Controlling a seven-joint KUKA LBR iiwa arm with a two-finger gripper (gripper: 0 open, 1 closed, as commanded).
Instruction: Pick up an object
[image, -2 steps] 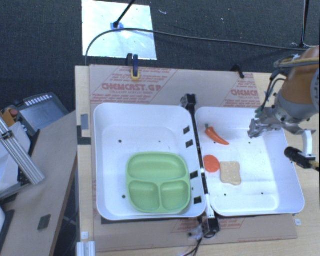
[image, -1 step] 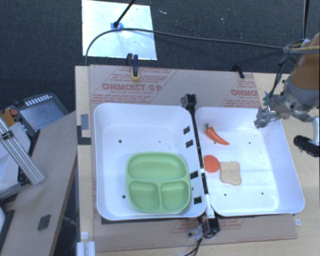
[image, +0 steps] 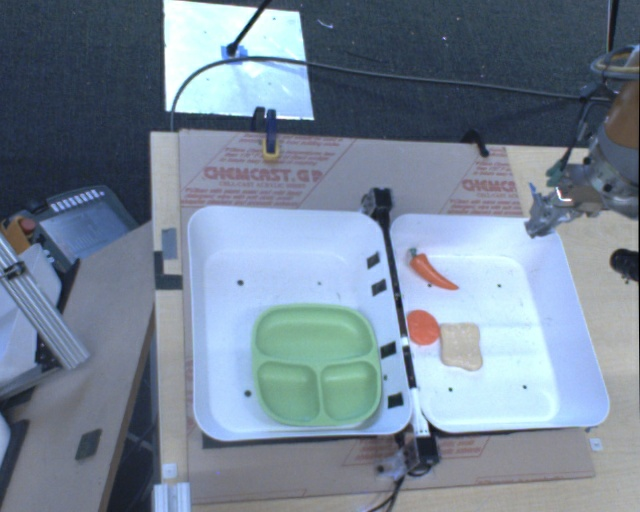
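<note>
Hovering at the right bin's (image: 560, 290) far corner, the gripper (image: 541, 222), grip unreadable, is well apart from the carrot (image: 432, 271).

Green divided plate (image: 318, 364), orange carrot (image: 432, 270), orange-red disc (image: 423, 327), pale tan bread slice (image: 461, 346), white bins (image: 215, 300)

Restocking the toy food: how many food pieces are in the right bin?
3. A carrot lies near the bin's upper left, an orange-red round slice sits by the centre divider, and a bread slice touches its right side.
</note>
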